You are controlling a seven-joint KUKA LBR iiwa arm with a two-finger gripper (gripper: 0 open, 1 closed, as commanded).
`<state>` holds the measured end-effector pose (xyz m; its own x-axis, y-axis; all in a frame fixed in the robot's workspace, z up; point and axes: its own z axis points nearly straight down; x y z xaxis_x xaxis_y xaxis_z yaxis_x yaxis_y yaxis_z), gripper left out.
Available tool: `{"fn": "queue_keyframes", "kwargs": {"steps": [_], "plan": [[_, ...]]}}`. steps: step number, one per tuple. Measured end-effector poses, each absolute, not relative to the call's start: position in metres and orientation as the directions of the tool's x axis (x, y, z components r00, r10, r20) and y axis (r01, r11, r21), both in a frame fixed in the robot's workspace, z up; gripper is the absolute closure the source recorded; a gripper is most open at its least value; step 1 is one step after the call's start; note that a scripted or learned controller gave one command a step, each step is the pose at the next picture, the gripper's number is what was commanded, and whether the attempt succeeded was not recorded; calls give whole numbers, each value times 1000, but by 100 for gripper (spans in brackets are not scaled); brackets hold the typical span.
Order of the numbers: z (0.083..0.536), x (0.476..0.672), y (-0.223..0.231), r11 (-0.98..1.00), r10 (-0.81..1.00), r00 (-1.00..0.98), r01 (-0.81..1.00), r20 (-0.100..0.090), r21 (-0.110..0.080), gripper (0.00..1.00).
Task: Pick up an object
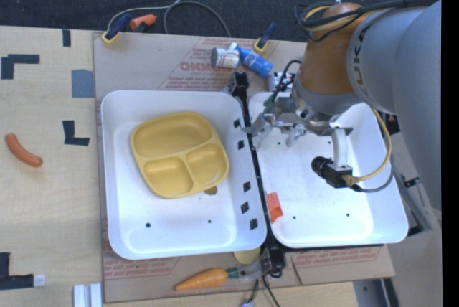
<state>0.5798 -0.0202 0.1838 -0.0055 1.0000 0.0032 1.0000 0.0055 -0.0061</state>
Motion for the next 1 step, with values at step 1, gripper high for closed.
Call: {"fn": "queue_keyframes", "kwargs": {"steps": [1], "plan": [[109, 629, -100, -4, 1000, 4, 1000, -4, -4, 0]]}}
